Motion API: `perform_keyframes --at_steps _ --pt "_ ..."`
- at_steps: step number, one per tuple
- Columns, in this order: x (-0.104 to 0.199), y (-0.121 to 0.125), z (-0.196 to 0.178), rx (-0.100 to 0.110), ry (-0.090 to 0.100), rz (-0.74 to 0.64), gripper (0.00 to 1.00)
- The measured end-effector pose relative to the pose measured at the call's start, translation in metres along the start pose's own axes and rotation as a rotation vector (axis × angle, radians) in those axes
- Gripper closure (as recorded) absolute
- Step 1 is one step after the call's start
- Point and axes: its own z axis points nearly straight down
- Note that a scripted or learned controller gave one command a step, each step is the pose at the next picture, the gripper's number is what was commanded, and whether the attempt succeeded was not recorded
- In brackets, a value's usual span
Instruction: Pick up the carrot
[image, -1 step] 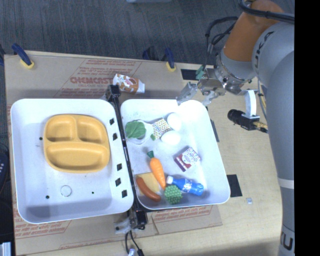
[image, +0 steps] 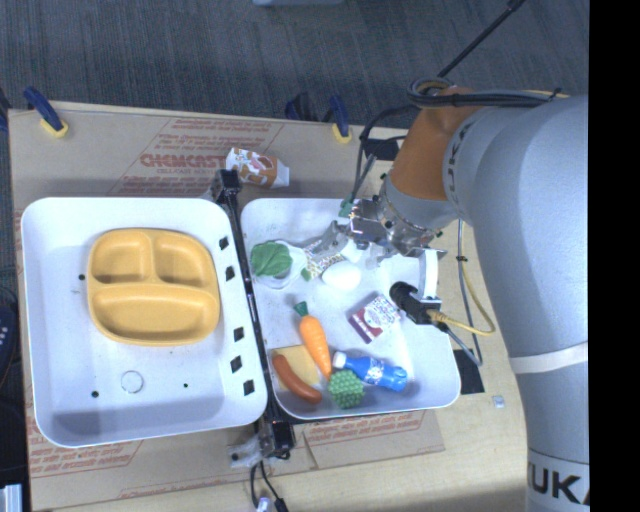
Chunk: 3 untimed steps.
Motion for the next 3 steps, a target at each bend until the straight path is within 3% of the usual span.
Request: perform_keyframes --at_steps 1,2,3 --pt "0.028 -0.068 0.052 0.001 0.0 0.013 0.0" --pt "0.031 -0.118 0.052 0.0 0.001 -0.303 0.0" --pt "0.031 -0.118 0.042 0.001 0.001 -0.307 1.0"
